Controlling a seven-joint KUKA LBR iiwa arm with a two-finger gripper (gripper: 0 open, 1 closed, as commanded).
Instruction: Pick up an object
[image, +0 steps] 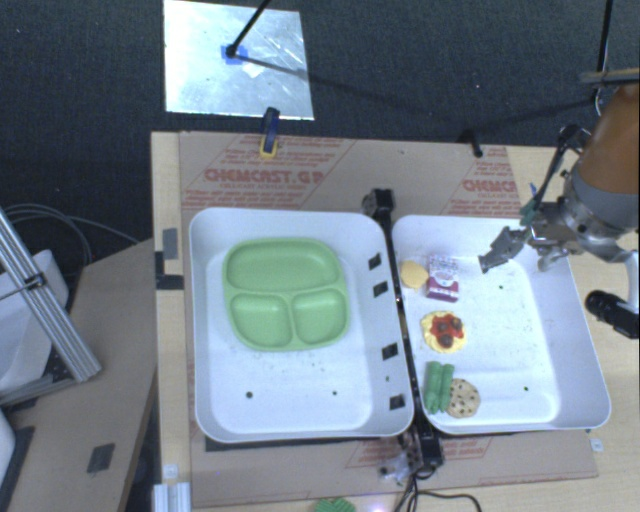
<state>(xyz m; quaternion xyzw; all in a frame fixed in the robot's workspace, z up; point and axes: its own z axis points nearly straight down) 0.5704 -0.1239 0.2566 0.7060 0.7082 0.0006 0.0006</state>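
Two white bins are seen side by side on the bench. The left bin (215, 400) is occupied by a green divided tray (286, 293). Along the left wall of the right bin (570, 380), toy food is lined up: a yellow piece (413, 273), a red-and-white packet (442, 277), a small pizza (444, 331), a green pea pod (437, 386), and a chocolate-chip cookie (462, 398) near the front edge. The gripper (523, 247) is positioned over the bin's far right area, apart from all items; nothing is seen held. How far it is open cannot be told.
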